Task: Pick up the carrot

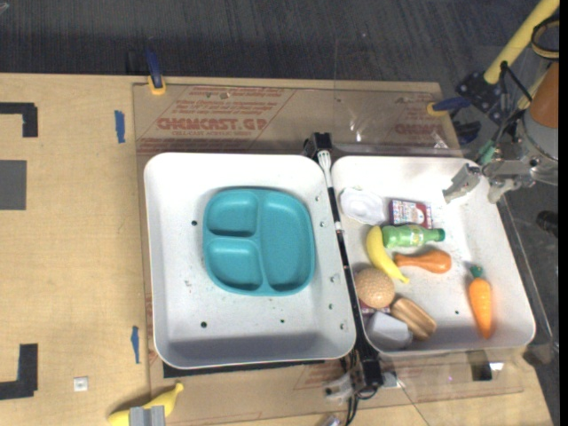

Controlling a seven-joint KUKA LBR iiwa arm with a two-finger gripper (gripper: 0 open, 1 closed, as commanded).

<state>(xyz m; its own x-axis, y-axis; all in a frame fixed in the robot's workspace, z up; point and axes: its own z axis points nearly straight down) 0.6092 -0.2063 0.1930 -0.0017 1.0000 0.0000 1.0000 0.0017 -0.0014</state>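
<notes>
Nearest the camera, at the bottom edge of the bench, a yellow clamp (146,406) lies on the brown board. Two white bins sit side by side above it. The left bin (177,318) holds a teal divided plate (260,240) with three compartments, placed near the bin's centre. The right bin (510,264) holds the loose items. The carrot (480,303), orange with a green top, lies near the right wall of this bin, toward its front corner, with the green end pointing away from the camera. A yellow banana (382,254) lies curved near the bin's middle, touching a green bottle (411,235) and just beside an orange squash-shaped item (427,262). A tan round item (374,287) and a brown bread-like item (415,316) lie toward the front left corner. A small red-and-white packet (408,211) and a white item (359,205) lie toward the back. The gripper (463,185) hangs over the back right corner of the right bin, well apart from the carrot; whether the claw is apart or together cannot be told.
</notes>
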